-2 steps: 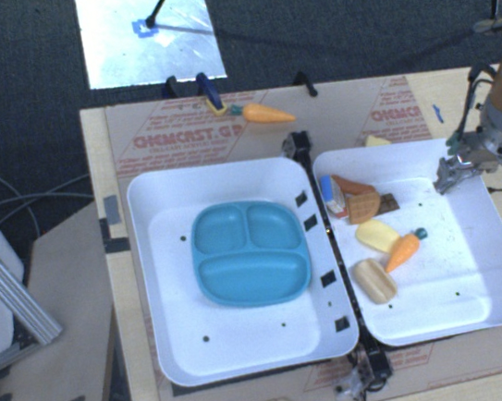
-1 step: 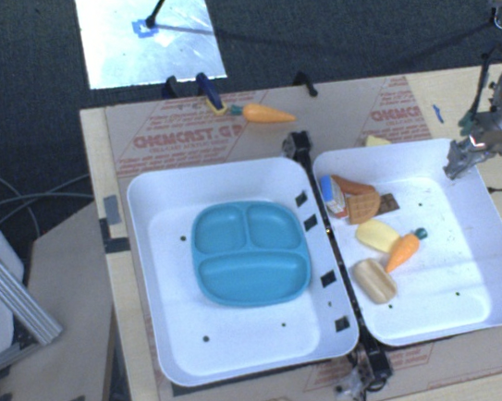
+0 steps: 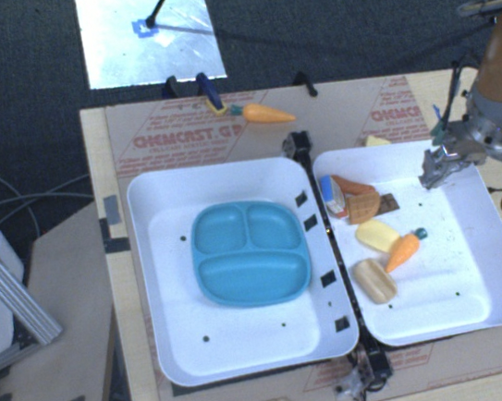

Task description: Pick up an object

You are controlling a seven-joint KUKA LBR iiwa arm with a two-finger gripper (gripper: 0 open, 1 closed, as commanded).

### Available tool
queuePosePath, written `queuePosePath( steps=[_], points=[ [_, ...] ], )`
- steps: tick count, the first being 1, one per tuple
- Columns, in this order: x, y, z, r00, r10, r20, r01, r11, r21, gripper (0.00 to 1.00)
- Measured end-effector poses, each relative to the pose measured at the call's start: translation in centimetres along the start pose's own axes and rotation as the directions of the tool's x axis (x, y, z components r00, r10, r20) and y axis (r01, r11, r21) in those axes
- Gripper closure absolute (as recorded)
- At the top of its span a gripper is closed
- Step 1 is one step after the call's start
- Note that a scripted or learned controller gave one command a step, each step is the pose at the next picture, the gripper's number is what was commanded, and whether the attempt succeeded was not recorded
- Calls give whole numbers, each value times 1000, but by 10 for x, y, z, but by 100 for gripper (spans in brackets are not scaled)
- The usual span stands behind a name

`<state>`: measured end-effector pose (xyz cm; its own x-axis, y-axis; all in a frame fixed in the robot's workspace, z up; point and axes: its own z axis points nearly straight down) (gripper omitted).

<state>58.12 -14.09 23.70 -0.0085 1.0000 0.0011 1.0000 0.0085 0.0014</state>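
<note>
gripper [image 3: 433, 169] held over right bin [image 3: 490, 299], far edge | fingers' state cannot be told | risk: toys [image 3: 379, 241] clustered near left wall, grasp may close on nothing

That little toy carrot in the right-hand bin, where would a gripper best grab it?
Probably across the orange body of the carrot, near its middle, coming straight down. It lies flat and slanted, and the yellow piece sits close on its left.

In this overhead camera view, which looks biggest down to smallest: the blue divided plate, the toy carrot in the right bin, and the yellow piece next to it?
1. Blue divided plate, by far the largest.
2. and 3. Toy carrot and yellow piece: they look about alike, so I won't rank them.
</note>
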Motion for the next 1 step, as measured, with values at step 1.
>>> queuePosePath(
  steps=[1],
  points=[
    [50, -26, 2, 1000, 0, 0, 0, 1000, 1, 100]
  ],
)
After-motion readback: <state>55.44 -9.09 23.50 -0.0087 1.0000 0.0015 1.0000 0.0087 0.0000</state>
